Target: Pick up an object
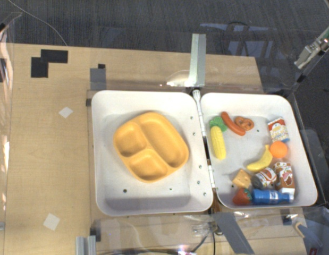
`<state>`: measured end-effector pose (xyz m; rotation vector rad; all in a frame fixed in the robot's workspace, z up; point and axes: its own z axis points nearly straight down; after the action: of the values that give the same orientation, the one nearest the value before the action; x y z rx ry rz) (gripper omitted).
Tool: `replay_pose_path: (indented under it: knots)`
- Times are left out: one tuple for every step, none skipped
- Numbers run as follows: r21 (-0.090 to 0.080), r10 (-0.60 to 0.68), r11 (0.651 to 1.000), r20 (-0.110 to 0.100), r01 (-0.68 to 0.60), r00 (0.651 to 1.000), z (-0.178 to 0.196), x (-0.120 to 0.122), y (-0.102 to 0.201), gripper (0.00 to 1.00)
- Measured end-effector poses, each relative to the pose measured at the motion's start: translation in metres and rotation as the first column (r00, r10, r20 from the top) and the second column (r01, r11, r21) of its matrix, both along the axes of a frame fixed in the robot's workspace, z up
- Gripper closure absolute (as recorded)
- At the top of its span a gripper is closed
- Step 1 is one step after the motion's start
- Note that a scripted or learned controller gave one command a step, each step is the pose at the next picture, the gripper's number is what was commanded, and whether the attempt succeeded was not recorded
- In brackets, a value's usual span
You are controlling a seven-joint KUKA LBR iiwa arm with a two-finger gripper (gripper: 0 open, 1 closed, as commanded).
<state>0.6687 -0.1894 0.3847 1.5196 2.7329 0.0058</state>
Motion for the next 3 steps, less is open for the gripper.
replay_pose_path:
  knots:
    - [0.004,-0.328,0.945,-0.005,0.328,0.945,0.002,0.001,-0.016,1.0]
    - [0.006,-0.589,0.808,-0.009,0.589,0.808,-0.023,0.001,-0.015,1.0]
    - [0.005,-0.804,0.595,-0.013,0.804,0.595,-0.088,0.001,0.008,1.0]
